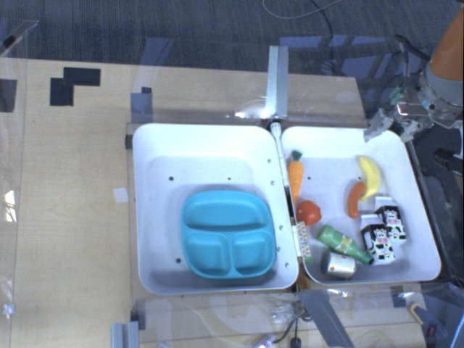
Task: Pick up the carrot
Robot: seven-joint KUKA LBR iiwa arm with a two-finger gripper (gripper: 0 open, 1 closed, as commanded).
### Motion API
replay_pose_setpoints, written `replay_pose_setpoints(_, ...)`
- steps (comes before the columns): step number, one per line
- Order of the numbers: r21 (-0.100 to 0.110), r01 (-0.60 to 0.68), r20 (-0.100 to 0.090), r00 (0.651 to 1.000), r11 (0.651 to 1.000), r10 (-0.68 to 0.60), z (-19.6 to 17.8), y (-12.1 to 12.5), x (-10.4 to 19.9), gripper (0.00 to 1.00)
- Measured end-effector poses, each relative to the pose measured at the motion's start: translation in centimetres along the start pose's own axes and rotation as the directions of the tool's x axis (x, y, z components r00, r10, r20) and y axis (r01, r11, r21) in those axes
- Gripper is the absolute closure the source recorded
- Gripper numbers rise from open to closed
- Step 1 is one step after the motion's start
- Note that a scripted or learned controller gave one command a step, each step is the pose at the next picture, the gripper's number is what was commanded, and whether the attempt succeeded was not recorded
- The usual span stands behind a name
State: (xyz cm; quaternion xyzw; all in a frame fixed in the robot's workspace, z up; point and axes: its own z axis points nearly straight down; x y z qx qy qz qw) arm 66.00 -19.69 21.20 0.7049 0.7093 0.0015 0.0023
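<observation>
Orange carrot [296, 175] lies by the right bin's [424, 216] left wall; no readable labels; pincer [395, 118] state unclear.

Robotics lab: white bins [217, 140] on bench [72, 194], loose cable [319, 9].

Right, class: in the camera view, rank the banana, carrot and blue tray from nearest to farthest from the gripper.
From the gripper, above the right bin's far right corner:
1. Banana, right bin, right side.
2. Carrot, right bin, against the left wall.
3. Blue tray, left bin.
</observation>
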Motion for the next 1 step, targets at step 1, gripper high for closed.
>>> replay_pose_setpoints(1,-0.007,0.008,0.003,1.0,1.0,-0.007,-1.31,0.23,0.13,1.0)
